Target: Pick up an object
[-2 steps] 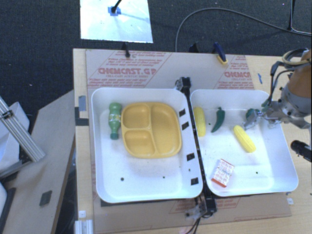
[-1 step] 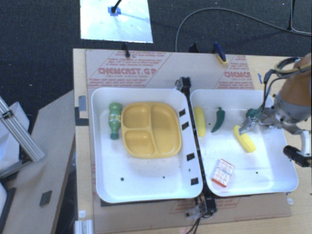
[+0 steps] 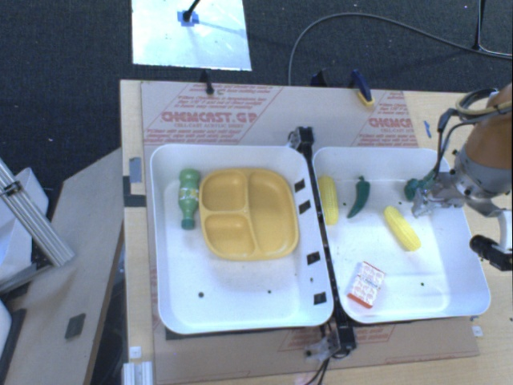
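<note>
The right bin holds a yellow corn cob lying along the divider and a green chili pepper beside it. A second yellow cob lies nearer the middle, and an orange and white packet sits near the front. My gripper hangs low over the right bin's far right part, just above and right of the second cob. A small dark green shape sits right at its tip; I cannot tell whether it is held.
The left bin carries a yellow divided plate and a green bottle lying at the plate's left. Black clips run along the divider between the bins. Cables cross the bench behind the bins.
</note>
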Controlling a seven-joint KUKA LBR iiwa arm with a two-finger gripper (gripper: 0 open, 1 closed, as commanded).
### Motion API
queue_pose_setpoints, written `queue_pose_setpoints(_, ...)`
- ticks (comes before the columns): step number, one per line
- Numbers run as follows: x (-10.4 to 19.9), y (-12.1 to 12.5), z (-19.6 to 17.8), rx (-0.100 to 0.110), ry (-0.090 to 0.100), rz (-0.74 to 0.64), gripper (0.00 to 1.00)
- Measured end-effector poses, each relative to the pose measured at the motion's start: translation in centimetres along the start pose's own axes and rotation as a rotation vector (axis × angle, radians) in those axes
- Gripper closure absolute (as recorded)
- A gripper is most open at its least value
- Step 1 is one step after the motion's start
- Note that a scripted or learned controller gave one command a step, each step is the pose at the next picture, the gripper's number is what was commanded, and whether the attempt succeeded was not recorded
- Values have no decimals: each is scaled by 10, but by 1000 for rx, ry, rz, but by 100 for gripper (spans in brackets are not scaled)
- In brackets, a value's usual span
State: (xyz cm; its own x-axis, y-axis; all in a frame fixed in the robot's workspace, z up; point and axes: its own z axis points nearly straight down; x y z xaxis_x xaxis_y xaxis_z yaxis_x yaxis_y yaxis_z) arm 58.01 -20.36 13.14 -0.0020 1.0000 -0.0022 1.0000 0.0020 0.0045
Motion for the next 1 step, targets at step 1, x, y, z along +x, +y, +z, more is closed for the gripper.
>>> queue_pose_setpoints(1,0,-8,-58,-1,1,0,100)
